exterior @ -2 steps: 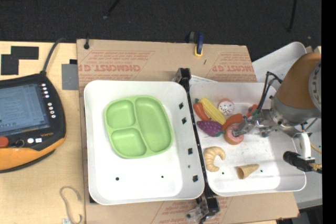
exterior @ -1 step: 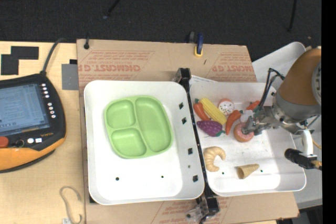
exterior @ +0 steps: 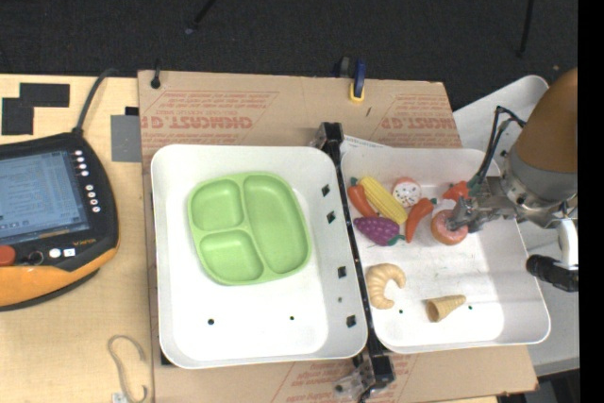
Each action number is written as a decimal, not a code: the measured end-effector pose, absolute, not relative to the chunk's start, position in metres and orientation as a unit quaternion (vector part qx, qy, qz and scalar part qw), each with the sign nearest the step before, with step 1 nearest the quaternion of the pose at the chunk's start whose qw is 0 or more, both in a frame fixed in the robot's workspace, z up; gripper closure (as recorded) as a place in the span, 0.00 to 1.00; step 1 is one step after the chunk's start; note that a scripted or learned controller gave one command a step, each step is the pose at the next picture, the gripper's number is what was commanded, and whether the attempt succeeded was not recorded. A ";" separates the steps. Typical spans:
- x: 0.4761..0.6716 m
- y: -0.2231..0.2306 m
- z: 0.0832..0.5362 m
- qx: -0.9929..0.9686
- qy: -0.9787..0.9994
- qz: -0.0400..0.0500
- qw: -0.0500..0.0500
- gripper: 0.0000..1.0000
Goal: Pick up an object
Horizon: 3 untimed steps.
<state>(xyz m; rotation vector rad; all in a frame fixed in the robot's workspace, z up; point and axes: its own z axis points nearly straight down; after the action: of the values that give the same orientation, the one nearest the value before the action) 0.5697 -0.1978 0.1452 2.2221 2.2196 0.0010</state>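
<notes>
The gripper (exterior: 464, 214) hangs low by the right bin's (exterior: 500, 321) far right side, touching or just over a pink-red round toy (exterior: 447, 228); whether it grips cannot be told. The toy lies directly beneath it.

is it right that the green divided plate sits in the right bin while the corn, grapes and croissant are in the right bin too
Not quite. In the camera view the green divided plate sits in the left bin, not the right one. The rest holds: the corn, grapes and croissant are in the right bin.
</notes>
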 end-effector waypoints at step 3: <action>0.569 -0.147 0.239 0.706 0.708 0.000 -0.002 1.00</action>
<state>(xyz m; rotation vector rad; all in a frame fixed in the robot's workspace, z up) 0.5694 -0.1473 0.2388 2.2211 2.2272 0.0003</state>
